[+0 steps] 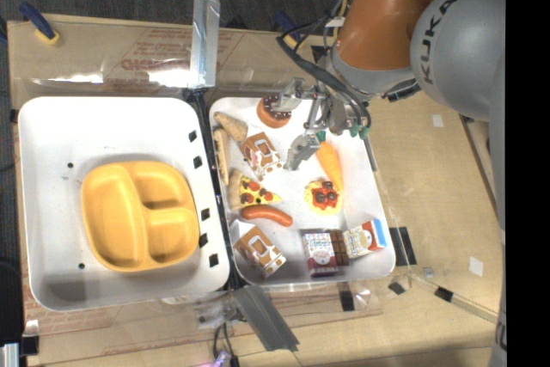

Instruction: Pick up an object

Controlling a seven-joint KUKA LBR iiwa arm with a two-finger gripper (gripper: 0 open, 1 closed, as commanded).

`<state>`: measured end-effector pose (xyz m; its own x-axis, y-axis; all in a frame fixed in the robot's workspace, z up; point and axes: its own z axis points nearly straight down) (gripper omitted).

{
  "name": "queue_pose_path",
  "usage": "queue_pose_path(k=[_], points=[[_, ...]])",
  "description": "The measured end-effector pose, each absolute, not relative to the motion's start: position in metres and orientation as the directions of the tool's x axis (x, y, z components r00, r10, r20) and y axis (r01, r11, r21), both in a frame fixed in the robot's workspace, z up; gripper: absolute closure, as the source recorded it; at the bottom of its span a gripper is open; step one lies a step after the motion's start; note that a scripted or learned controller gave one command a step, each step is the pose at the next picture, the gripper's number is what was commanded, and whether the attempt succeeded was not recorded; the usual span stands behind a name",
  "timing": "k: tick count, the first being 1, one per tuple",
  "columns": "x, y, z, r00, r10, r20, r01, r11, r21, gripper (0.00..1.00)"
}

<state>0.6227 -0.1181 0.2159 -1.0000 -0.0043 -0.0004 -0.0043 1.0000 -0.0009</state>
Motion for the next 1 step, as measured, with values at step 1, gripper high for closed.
queue_pose_path(k=[1], points=[[0.6412, -0.1161, 0.1183, -1.000, 0.010, -0.014, 0.010, 1.000, -0.003, 0.00]])
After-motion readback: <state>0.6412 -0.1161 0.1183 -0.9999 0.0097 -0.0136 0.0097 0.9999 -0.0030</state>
